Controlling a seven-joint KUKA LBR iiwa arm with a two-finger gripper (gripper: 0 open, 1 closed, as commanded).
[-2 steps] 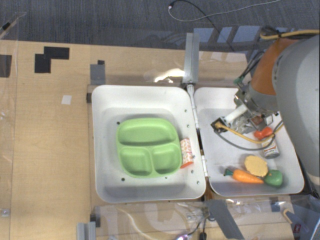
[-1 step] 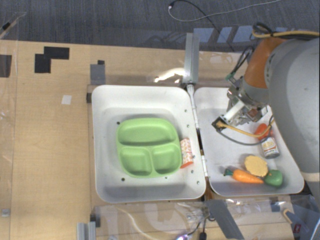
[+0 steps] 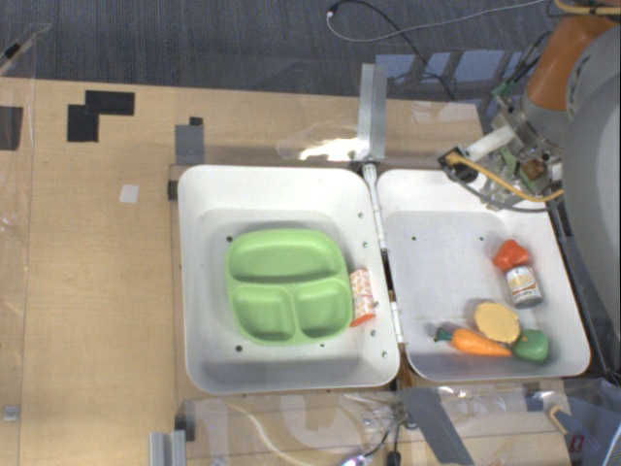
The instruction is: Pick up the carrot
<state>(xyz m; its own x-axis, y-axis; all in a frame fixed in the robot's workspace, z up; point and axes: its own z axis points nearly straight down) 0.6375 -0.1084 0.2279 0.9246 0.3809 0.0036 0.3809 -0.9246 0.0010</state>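
The carrot [image 3: 473, 342], orange with a green tip at its left end, lies near the front edge of the right bin [image 3: 437, 260]. It touches a tan round cookie-like piece [image 3: 497, 321] behind it and a green pepper [image 3: 532, 346] at its right. My gripper [image 3: 505, 168] hangs above the far right corner of the right bin, well away from the carrot, with cables and a yellow loop around it.
A small bottle with a red cap [image 3: 517, 272] lies in the right bin behind the cookie piece. The left bin [image 3: 199, 260] holds a green divided tray [image 3: 288, 284] and a small pink-and-white packet [image 3: 361, 295] at the tray's right. A metal post [image 3: 372, 110] stands between the bins at the back.
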